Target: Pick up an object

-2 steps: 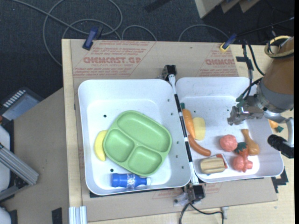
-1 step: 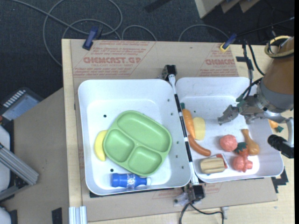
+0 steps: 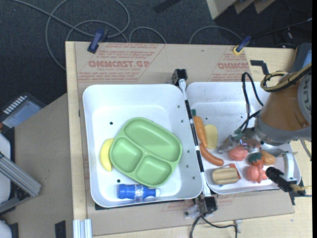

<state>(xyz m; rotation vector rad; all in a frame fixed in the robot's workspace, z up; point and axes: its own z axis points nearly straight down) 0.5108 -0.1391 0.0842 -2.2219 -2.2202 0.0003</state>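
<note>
My gripper [image 3: 238,142] hangs low in the right bin [image 3: 218,95], at the end of the grey and orange arm [image 3: 285,113] that reaches in from the right. It sits just above a red rounded toy [image 3: 237,153] and close to a red strawberry-like toy [image 3: 255,171] with a green top. An orange carrot [image 3: 199,128], a pale yellow piece [image 3: 211,135], a curved orange-red sausage [image 3: 210,156] and a tan bread roll [image 3: 225,175] lie to its left and front. I see nothing lifted.
The left bin [image 3: 99,103] holds a green divided plate [image 3: 145,151], a yellow banana [image 3: 105,154] and a blue can [image 3: 137,192] lying on its side. A black divider clip line [image 3: 190,123] runs between the bins. Cables loop near the arm.
</note>
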